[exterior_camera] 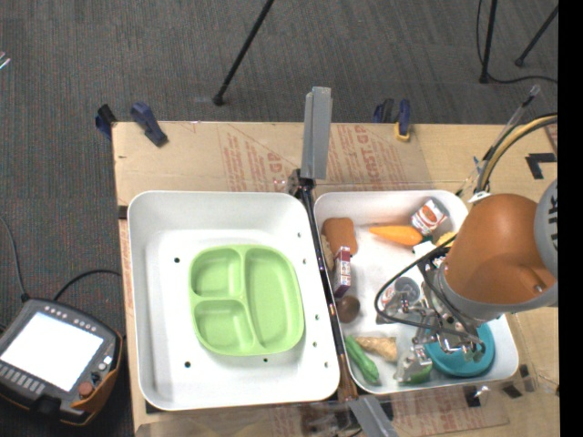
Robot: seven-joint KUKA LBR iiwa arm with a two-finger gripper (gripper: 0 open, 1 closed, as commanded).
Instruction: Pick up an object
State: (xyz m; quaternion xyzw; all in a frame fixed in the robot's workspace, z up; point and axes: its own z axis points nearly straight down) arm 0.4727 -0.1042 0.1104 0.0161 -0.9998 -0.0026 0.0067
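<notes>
My arm reaches in from the right and hangs over the right bin; its orange band covers the far right part of that bin; my pincer is low in the near right corner, among wires and metal parts, and I cannot tell if its fingers are spread or pressed together, nor if something is between them. Just under my pincer lies a teal round dish; a small green and white piece lies against the dish's left side. To the left of it I see a pale, knobby root-like thing and a green pepper-like toy, close together near the front wall. Further back lie an orange carrot, a red and white can on its side, a brown sausage-like thing, a dark red packet and a small dark brown ball; the last three are along the left wall. The left bin holds a light green divided plate in its middle. A tablet-like pendant lies on the floor at the left.
</notes>
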